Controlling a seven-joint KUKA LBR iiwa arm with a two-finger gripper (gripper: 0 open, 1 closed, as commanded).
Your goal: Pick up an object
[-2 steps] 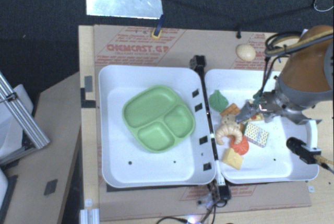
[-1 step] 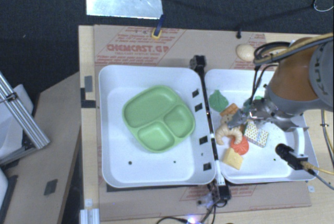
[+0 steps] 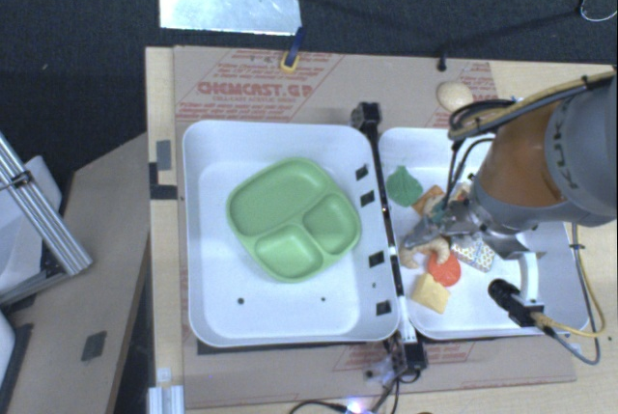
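While the gripper (image 3: 432, 234) is being held low over the right bin (image 3: 560, 291), close to the divider between the two bins, little free room is being left around it: small objects are being crowded against it on nearly every side. Whether its fingers are spread or closed cannot be told, since they are being blurred together with the clutter beneath.

Just above the gripper, a green leaf-shaped piece (image 3: 404, 184) is lying near the bin's upper left part. Directly below it, a red piece (image 3: 445, 269) and a yellow wedge (image 3: 431, 292) are resting, touching or nearly touching. A small patterned block (image 3: 474, 255) is sitting just to its right, and an orange-tan item (image 3: 429, 199) is lying just above it.

Far to the gripper's left, across the divider, a green sectioned tray (image 3: 294, 219) is occupying the middle of the left bin (image 3: 217, 306), with open white floor being left around it.

Both bins are being carried on a tan cardboard-covered bench (image 3: 251, 84); a pale egg-like object (image 3: 452, 95) is resting on it beyond the right bin's far edge.

The arm (image 3: 541, 161) is being reached in from the right, its orange band bent downward toward the wrist.
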